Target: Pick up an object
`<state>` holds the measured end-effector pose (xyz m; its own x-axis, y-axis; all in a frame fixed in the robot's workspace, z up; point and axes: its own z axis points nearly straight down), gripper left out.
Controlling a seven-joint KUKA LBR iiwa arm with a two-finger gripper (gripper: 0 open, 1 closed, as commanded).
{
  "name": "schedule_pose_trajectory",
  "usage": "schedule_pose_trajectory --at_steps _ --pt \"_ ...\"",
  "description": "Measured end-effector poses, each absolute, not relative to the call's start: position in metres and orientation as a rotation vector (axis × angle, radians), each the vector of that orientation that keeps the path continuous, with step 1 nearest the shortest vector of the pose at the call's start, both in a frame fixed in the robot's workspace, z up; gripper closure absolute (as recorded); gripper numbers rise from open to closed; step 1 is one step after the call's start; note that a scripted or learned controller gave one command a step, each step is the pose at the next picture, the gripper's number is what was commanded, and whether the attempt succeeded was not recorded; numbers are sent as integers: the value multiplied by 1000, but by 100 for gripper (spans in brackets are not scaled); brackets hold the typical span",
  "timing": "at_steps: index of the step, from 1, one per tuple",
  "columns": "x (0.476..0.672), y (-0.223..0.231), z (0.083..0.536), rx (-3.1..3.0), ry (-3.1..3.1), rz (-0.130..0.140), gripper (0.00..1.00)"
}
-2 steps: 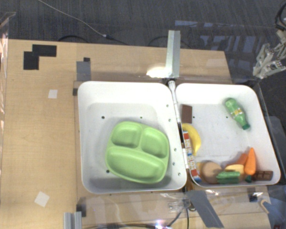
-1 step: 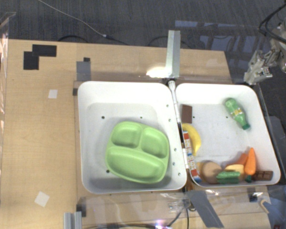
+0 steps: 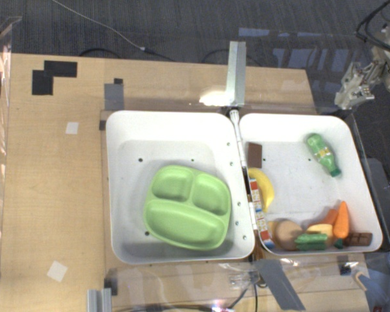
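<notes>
Tool [image 3: 356,88] hangs clear beyond the right bin's [image 3: 292,125] far corner, grip state indiscernible. Bottle [image 3: 322,153] lies alone, easiest pick; other items crowd the near edge.

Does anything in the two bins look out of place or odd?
Nothing looks spilled or damaged. The green plate lies askew in the left bin. In the right bin, the bottle lies on its side, apart from the toys crowded along the near edge.

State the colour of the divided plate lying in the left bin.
Light green: the divided plate shows best in the camera view, the fixed overhead one.
</notes>
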<state>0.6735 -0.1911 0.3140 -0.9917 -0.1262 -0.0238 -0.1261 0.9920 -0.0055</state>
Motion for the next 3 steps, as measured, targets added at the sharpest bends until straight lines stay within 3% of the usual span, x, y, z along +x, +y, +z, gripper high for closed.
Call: schedule_pose_trajectory --at_steps 1,2,3 --pt "676 -190 329 -200 3099 -10 100" --pt "671 -204 309 -269 3119 -5 100" --pt "671 -184 299 -63 3129 -1 100"
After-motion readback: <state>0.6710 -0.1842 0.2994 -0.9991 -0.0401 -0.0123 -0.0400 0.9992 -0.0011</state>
